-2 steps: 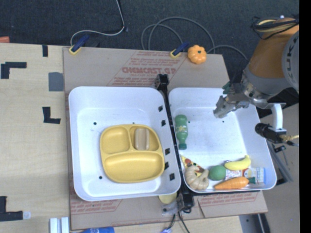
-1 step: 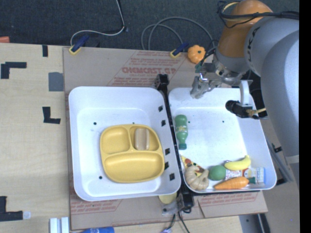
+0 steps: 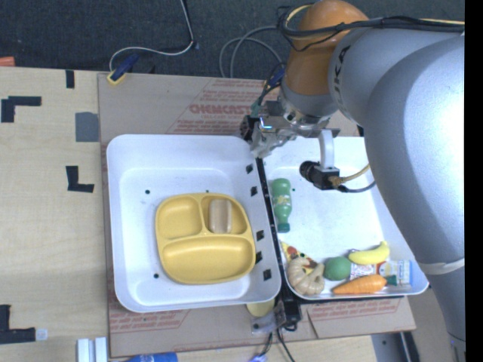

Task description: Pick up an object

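My gripper hangs over the far end of the divider between the two bins, at the top edge of the right bin. A green bottle lies just below it, by the divider. At the near end of the right bin lie a banana, a green round fruit, a carrot and a tan pastry-like toy. In the left bin a yellow divided plate holds a small tan piece in its upper right compartment.
The grey arm covers the right bin's far right side. A black fitting with a cable hangs over the right bin beside the bottle. A small pale box sits at the bin's near right corner. Cardboard lies under both bins.
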`<state>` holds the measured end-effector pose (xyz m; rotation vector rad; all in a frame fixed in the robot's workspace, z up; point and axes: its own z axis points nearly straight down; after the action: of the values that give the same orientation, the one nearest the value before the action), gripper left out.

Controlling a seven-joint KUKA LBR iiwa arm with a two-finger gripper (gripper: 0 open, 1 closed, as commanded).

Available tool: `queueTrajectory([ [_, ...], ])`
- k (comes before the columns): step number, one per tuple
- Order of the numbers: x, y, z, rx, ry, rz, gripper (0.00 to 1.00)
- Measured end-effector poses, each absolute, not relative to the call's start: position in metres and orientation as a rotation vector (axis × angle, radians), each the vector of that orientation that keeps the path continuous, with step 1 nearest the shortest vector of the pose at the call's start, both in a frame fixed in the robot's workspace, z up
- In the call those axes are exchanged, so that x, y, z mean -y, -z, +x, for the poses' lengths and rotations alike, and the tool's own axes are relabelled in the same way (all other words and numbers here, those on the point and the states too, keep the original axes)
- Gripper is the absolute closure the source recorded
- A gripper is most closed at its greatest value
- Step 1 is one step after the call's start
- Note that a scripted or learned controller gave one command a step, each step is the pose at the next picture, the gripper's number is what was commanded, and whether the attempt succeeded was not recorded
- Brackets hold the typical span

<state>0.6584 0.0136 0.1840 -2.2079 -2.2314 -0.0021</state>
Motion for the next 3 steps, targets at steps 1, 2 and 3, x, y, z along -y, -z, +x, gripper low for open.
queueTrajectory([
  [1,-0.099,-0.184,0.668,2.231,0.003,-2.208,1.00],
  [2,-0.176,-0.210,0.666,2.231,0.005,-2.210,1.00],
  [3,-0.171,-0.218,0.666,2.227,-0.003,-2.215,1.00],
])
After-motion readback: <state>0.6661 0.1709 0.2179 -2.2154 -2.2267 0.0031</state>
